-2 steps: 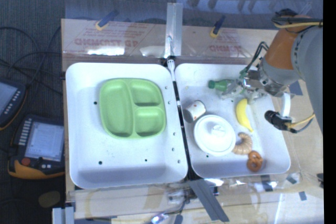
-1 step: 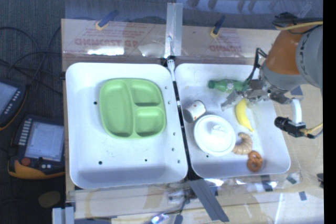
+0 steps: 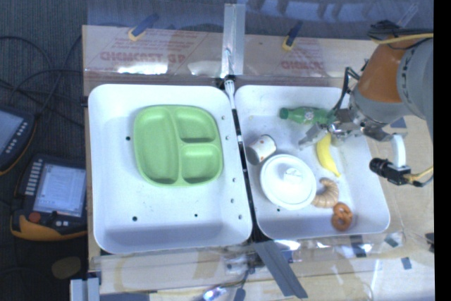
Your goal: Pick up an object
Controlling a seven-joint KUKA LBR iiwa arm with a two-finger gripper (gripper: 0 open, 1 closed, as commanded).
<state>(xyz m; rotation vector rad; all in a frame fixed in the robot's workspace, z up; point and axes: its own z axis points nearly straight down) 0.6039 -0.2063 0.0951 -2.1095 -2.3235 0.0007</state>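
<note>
The landmark here is the round white lidded bowl [image 3: 288, 180], sitting near the middle of the right bin [image 3: 380, 218]. Everything loose is gathered in that bin, most likely because it serves as the pick source. The left bin [image 3: 106, 222] carries just a green divided plate [image 3: 178, 144], well apart from the bowl to its left, which makes it look like the drop-off side.

The arm [image 3: 394, 77] reaches in from the right, and its gripper [image 3: 335, 127] hangs low above and to the right of the bowl, between a green bottle [image 3: 304, 114] and a banana [image 3: 325, 155]. It is tilted down into the bin, and I judge this is to come at one of those two things from above. The metal parts at its tip blur together, so I cannot tell whether the fingers are apart or together, and nothing is seen held between them.

The banana is the likely target. It lies flat just to the right of the bowl, and its upper end is just beside the gripper tip. Its long axis runs from up near the gripper down and slightly right, with a gentle curve.

The bottle lies on its side above the bowl, long axis roughly left to right. Its neck seems to point left, though this is hard to make out. A small white cup [image 3: 262, 147] lies above and left of the bowl. A croissant-like pastry [image 3: 325, 194] and a small brown doughnut-like item [image 3: 342, 216] sit to its lower right.
</note>
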